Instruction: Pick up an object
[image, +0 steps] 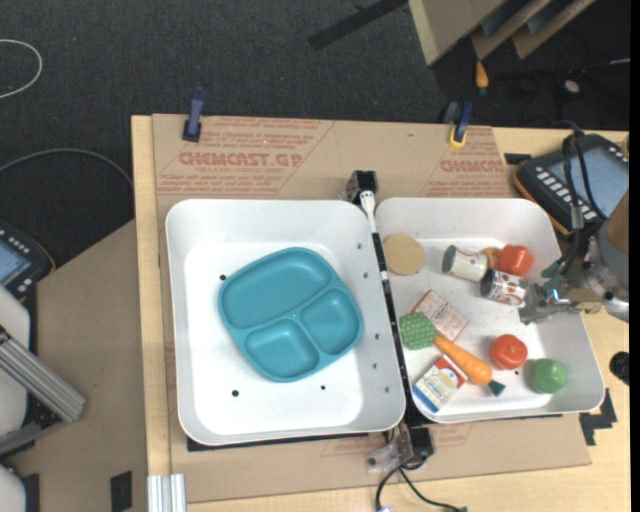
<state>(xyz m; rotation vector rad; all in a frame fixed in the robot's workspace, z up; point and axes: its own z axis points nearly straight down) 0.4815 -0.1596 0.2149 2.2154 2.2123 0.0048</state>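
Gripper (545, 297): over right bin's right side, blurred; grip state unreadable.
Arm: cut off at right edge.
Tomato (509, 351): right bin (470, 215), beside green ball (547, 375).
Carrot (463, 360): tip overlapping small carton (439, 383).

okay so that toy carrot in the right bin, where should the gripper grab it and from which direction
Probably across the middle of the carrot's orange body, coming straight down, jaws closing across its narrow width. It lies flat and slanted, green tip toward the bin's front right. The small carton touches its lower left side, so stay toward the middle or right end. The gripper sits at the right.
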